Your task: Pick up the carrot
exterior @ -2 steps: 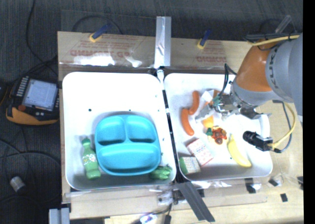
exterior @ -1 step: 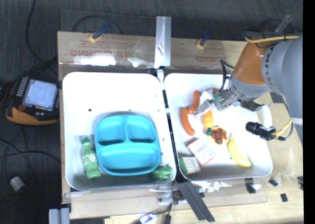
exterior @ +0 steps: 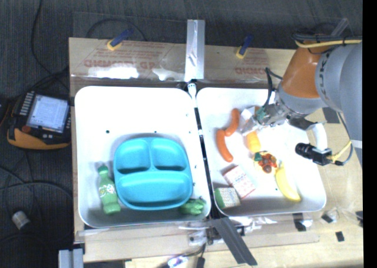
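Tabletop (exterior: 82, 55): carries two white bins side by side.
Left bin (exterior: 94, 113): a blue tray (exterior: 152, 172), with a green bottle (exterior: 106, 190) touching its left side.
Right bin (exterior: 306, 199): cluttered.
Arm (exterior: 330, 78): grey with an orange band, reaching in from the right over the far part of the right bin.
Tool (exterior: 259, 116): low, just right of the carrot; grip can't be told.
Banana (exterior: 287, 185): near right.
Carrot (exterior: 224, 145): left side of the right bin, lying free, an orange sausage (exterior: 234, 122) just beyond it.
Box (exterior: 241, 181): near the carrot.

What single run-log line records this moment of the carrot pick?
phase: approach | gripper: low in right bin, jaws unclear | carrot: lying free, left of gripper | hot dog: beside carrot | held: nothing seen
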